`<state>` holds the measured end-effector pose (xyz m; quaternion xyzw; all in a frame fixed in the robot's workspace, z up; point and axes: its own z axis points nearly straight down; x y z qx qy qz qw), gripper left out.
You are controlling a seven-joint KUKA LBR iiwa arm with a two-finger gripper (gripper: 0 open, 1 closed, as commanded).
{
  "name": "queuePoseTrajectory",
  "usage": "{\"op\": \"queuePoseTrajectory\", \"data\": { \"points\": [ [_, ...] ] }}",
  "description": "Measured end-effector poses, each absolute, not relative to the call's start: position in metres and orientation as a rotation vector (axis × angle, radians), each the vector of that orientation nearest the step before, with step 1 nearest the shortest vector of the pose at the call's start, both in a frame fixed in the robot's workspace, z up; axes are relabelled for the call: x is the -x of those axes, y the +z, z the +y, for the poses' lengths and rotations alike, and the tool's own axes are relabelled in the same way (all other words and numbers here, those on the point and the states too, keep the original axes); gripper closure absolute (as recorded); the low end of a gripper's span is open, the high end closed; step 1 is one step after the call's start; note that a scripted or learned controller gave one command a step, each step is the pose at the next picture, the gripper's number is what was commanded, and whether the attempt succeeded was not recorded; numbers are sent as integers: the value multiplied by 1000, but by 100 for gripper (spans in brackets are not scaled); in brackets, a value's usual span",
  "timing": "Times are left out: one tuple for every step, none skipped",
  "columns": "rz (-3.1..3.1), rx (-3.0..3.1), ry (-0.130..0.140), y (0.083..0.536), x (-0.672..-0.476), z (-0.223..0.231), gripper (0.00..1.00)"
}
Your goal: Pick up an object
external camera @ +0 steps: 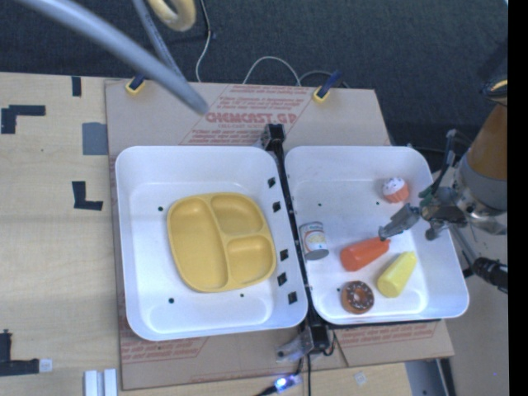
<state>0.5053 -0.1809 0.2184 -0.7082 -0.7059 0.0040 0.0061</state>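
The right bin (412,159) holds several small things. An orange carrot-shaped piece (364,253) lies near its middle, with a yellow block (396,273) just to its right. A brown sprinkled donut (357,296) sits near the front, a small tin can (313,240) stands by the divider, and a little orange and white toy (395,190) is at the back. My gripper (410,228) hangs over the right part of this bin, open. One grey finger (396,223) points at the upper right end of the orange piece. Nothing sits between the fingers.
The left bin (136,172) holds a yellow divided plate (221,241). A black divider (285,221) runs between the bins. A grey pole (107,35) crosses the upper left. The arm's orange band (495,143) is by the right bin's right wall.
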Motion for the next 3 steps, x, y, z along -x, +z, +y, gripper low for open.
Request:
{"op": "queuePoseTrajectory", "data": {
  "points": [
    [-2221,2219,2,225,-508,-180,0],
    [-2218,2218,6,167,-514,-187,0],
    [-2224,2225,-11,112,-516,-178,0]
  ]
}}
